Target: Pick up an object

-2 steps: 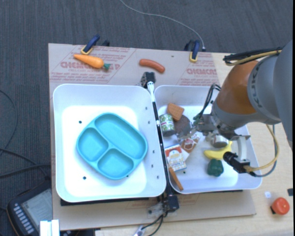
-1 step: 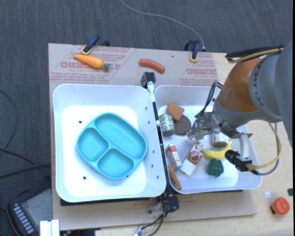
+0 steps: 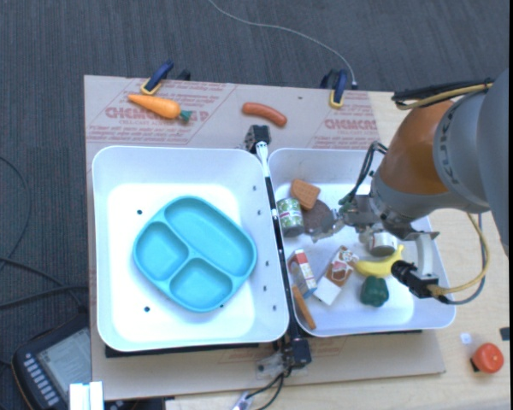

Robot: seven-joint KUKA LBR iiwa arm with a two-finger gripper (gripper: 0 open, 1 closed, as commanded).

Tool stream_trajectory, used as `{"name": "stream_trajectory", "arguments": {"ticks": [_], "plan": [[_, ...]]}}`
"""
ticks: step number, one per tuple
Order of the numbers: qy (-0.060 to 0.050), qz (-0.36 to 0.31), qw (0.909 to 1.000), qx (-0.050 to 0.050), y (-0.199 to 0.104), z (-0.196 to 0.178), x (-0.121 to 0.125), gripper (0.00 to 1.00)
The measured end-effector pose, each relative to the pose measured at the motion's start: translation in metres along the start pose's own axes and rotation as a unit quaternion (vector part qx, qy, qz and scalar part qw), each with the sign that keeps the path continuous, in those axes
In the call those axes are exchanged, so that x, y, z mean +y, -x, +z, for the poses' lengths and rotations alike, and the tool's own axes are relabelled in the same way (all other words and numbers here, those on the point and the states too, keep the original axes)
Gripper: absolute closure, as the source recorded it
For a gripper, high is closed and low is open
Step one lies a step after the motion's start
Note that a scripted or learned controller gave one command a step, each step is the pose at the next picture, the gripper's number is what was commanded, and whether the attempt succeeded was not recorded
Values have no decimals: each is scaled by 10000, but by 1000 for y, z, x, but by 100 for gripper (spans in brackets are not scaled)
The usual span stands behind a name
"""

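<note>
Dark carpet round bench; two white bins, right bin cluttered. Gripper low near its left wall — grip state cannot tell. Nearest target: green can, just beside gripper toward divider; brown cookie toward far edge. Banana lies behind wrist — long axis across bin.

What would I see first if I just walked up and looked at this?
Probably the big grey and orange arm reaching in from the right, with its claw down among the toys in the right bin. Next, the bright blue plate with three sections, lying in the left bin. A yellow banana lies in the right bin, and a carrot and sausage lie on the board behind the bins.
</note>
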State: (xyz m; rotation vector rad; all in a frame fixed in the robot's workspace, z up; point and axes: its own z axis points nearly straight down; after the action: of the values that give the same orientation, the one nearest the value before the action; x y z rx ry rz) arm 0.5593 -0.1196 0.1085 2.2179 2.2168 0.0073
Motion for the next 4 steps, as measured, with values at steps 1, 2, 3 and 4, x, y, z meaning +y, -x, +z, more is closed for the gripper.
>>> {"name": "stream_trajectory", "arguments": {"ticks": [1, 2, 3, 4], "plan": [[19, 7, 10000, -25, -22, 20, -30, 0], [23, 11, 10000, -21, -22, 10, -29, 100], [18, 10, 10000, -19, -22, 10, -29, 0], [15, 11, 10000, -18, -22, 1, -29, 100]]}}
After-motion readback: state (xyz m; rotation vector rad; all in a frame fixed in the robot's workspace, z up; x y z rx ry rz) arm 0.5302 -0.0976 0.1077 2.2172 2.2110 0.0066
